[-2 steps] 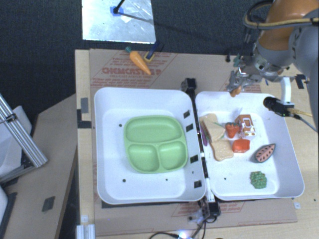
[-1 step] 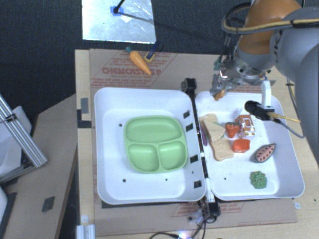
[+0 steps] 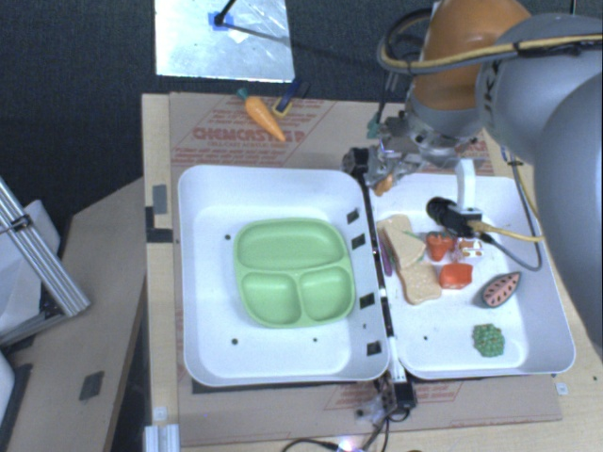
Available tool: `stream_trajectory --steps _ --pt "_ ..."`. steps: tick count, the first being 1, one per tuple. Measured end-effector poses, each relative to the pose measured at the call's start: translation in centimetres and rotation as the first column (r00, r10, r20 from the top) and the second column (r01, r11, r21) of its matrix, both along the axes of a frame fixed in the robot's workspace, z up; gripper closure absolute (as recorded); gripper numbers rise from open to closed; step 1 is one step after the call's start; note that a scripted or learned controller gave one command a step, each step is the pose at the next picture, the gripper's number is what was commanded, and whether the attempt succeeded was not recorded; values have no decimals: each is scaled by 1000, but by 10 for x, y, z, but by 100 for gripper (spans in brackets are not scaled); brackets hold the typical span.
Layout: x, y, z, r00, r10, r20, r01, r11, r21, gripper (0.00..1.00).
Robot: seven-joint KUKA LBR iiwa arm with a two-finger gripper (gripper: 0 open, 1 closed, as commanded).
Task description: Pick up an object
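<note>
Green divided plate [image 3: 292, 273] in left bin [image 3: 203, 252], down-left of end effector [image 3: 382, 172]. Orange carrot [image 3: 264, 118] on worktop [image 3: 320, 125], up-left of it. End effector low at right bin's [image 3: 542, 337] top-left corner; opening impossible to tell. Bread slices [image 3: 410, 257] just below it, red pieces [image 3: 448, 260] down-right, green broccoli-like piece [image 3: 488, 340] far down-right, well apart.

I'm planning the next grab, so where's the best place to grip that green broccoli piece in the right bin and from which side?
Probably straight from above, closing across its middle. The broccoli is a small rounded clump lying alone near the right bin's front corner, apart from the other food, so fingers should fit on either side. The bin wall is close on its right, making a sideways approach awkward.
</note>
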State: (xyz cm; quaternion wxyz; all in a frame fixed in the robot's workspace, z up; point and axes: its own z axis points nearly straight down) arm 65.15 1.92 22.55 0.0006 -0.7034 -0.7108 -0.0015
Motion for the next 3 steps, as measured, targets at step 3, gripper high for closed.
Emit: stream_trajectory --steps 3 --pt "-53 85 -8 1000 -10 -2 10 1000 -3 100"
